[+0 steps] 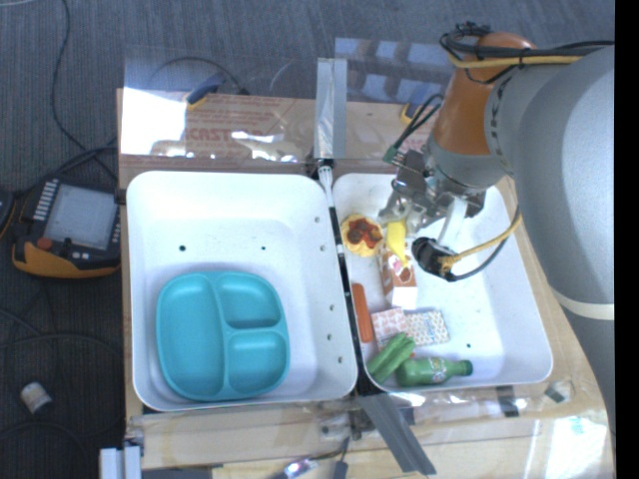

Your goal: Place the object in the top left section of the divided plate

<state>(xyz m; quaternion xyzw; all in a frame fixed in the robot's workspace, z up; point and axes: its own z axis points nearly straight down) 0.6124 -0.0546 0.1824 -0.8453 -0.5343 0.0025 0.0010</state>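
A teal divided plate (pixel 222 333) lies in the front half of the left bin (pixel 200 208), with nothing in its three sections. My gripper (pixel 409 211) hangs low over the back of the right bin (pixel 499 317), just above a yellow banana-like piece (pixel 396 238) and beside a round yellow and red toy food (pixel 361 234). The wrist hides what sits directly under it. Nothing is visibly held.
More toys lie in the right bin: a small white and red piece (pixel 402 279), a red stick (pixel 360 310), a patterned packet (pixel 413 324), a green cucumber (pixel 389 355) and a green bottle (pixel 435 370). A ridge (pixel 337 267) divides the bins.
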